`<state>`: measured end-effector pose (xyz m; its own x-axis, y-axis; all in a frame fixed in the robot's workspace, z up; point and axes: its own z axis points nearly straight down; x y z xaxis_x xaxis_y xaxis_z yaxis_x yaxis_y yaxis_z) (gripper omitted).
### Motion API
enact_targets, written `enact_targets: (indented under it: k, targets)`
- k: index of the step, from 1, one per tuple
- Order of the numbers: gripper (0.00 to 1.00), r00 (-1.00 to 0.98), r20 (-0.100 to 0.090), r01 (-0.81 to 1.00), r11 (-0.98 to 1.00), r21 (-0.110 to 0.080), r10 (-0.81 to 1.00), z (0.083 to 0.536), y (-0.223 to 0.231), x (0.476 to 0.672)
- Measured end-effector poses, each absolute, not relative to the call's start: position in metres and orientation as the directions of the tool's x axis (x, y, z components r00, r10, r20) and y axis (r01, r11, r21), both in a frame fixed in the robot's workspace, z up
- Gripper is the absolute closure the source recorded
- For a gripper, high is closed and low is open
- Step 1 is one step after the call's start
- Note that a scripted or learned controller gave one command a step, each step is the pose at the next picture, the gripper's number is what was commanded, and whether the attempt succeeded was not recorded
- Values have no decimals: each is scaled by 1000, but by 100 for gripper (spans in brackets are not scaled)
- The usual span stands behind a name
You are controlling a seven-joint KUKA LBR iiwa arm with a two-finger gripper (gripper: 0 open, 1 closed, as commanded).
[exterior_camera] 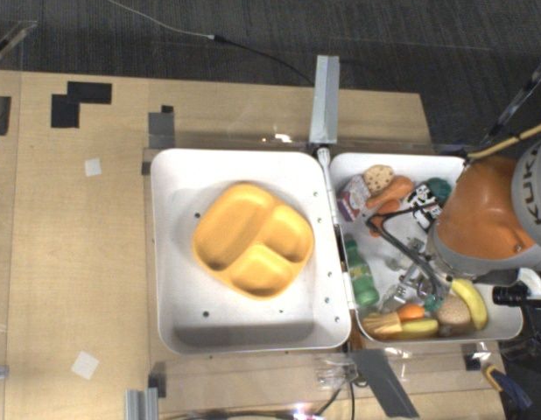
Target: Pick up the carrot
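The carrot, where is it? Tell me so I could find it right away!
Look in the right bin, the one crowded with toy food. Go to its far end, near the cookie. The carrot lies there tilted, long and orange-red, with the round speckled cookie on one side and a black-and-white toy on the other.

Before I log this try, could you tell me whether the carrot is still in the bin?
In the bin: the carrot lies at the right bin's far end, among other food items.

A robotics lab: wooden bench [78, 261] with metal brackets, white bins [165, 234] (toy food), dark carpet.
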<state>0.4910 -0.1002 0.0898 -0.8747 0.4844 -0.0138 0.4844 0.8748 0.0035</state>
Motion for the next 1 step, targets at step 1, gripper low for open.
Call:
enact_targets:
  k: [1]
  targets:
    - [0,-908,-12,418,908,6,418,90,-124,502]
